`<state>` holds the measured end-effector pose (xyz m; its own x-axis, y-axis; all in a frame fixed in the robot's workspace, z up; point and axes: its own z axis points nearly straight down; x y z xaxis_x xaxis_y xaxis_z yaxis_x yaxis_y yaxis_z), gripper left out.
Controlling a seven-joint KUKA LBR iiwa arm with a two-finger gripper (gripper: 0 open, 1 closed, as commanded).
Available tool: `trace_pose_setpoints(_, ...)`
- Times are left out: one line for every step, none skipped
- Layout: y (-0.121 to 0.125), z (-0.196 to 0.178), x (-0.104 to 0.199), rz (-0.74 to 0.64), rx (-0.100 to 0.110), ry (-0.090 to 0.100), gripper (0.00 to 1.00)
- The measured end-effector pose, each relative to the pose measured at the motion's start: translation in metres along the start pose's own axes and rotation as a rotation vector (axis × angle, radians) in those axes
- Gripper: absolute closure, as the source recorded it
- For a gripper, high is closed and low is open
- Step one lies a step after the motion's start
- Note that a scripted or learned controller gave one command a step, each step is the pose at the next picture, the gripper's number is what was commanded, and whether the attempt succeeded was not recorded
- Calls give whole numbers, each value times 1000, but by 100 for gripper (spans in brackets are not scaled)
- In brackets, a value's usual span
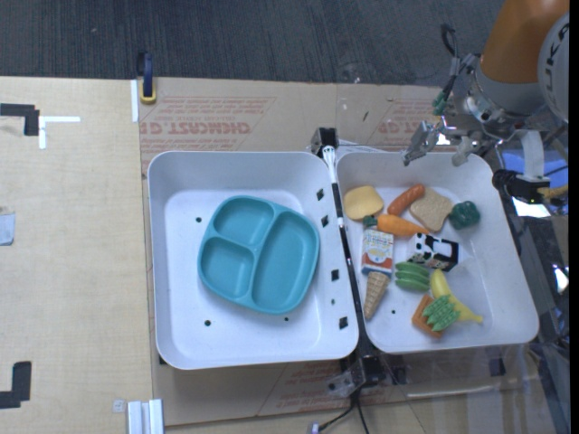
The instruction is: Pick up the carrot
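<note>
The arm (529,34) hangs high over the far rim of the right bin (507,328), gripper (439,143) with its fingers spread and nothing between them, so the pick is all ahead. The carrot (397,225) lies below and a little left of the gripper, orange and slim, and it's crowded: yellow chip (363,202) at its leaf end, sausage (405,198) just above, toast (431,211) beside its tip. I'd say come down straight, fingers across its width at mid-length, and shut only once low. Left of the gripper, the other bin (172,269) holds a teal tray (260,254). Both bins sit on cardboard (226,120) over a pale wood bench (68,242), dark carpet (271,16) beyond.
</note>
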<state>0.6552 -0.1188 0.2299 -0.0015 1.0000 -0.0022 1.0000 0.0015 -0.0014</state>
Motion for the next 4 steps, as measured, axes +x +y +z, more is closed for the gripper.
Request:
trace_pose_setpoints(-27, 113, 26, 15, 2, 1, 0)
trace_pose_setpoints(-48, 136, 21, 78, -4, 1, 0)
trace_pose_setpoints(-47, 126, 20, 83, -5, -1, 100)
trace_pose_setpoints(-47, 126, 20, 83, -5, -1, 0)
